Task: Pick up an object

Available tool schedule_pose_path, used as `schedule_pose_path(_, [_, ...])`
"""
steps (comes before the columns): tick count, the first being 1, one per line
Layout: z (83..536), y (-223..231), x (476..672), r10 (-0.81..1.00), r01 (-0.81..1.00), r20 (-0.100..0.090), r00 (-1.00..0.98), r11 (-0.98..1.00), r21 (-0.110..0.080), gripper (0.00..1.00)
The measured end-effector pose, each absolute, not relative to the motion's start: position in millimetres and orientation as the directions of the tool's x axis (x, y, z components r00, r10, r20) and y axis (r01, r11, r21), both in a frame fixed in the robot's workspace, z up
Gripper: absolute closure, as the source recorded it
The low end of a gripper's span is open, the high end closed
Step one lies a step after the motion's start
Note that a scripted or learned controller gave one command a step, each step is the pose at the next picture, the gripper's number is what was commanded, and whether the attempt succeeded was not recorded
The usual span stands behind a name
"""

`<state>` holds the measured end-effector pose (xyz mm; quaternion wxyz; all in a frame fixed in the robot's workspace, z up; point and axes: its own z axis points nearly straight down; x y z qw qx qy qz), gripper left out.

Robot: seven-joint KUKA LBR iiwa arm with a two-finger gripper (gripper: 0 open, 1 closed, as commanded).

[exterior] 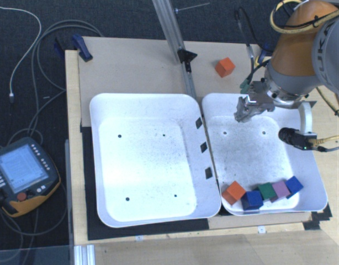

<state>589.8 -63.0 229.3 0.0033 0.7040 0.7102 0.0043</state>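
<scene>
The gripper (244, 111) hangs over the right bin (252, 148) with nothing visibly held; its opening cannot be told. The blocks (263, 192) lie well below it, untouched, so picking remains.

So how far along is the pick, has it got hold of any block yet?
Nothing looks picked yet. The gripper hangs over the far end of the right bin, with no block seen between its fingers. The blocks lie in a row along that bin's near edge, and one orange block sits on the bench beyond the bins. Reaching a block, gripping and lifting remain.
</scene>
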Motion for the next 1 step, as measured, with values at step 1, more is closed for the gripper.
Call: schedule_pose_path(1, [247.8, 10.4, 575.1, 1.0, 1.0, 0.004, -0.009, 0.009, 0.003, 1.0])
